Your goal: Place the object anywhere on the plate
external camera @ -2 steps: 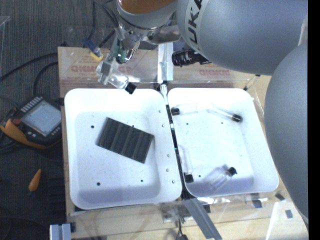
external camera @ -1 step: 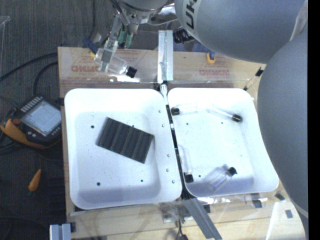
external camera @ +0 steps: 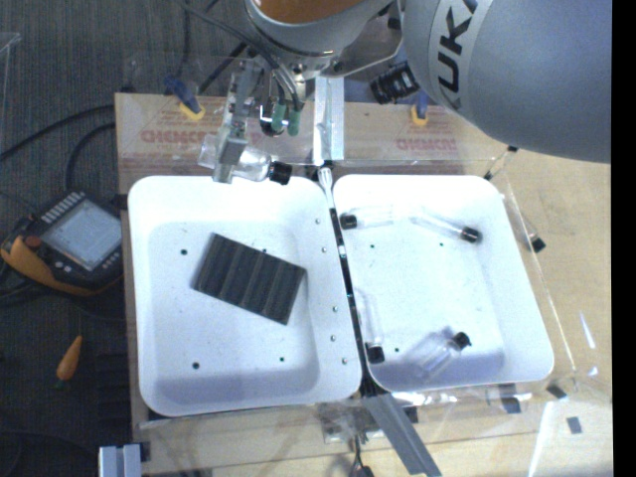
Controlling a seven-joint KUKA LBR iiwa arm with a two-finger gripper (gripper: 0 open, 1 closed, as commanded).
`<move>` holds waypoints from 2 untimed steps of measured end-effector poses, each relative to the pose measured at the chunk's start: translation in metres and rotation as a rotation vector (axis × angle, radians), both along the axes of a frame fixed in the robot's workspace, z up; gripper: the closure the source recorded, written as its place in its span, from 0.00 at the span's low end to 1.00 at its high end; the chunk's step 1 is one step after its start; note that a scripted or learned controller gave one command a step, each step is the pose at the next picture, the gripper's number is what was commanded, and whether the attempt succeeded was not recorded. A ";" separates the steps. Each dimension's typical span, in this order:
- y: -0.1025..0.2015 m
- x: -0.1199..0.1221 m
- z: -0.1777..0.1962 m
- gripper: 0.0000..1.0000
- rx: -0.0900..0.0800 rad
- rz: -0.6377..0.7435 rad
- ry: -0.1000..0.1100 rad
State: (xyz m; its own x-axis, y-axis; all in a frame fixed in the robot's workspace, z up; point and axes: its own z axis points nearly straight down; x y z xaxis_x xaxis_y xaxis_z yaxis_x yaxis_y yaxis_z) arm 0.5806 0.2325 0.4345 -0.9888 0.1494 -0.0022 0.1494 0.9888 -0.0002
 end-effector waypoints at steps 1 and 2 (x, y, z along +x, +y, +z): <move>0.001 -0.053 0.000 1.00 0.001 0.310 -0.001; 0.000 0.001 0.000 1.00 0.000 0.519 -0.001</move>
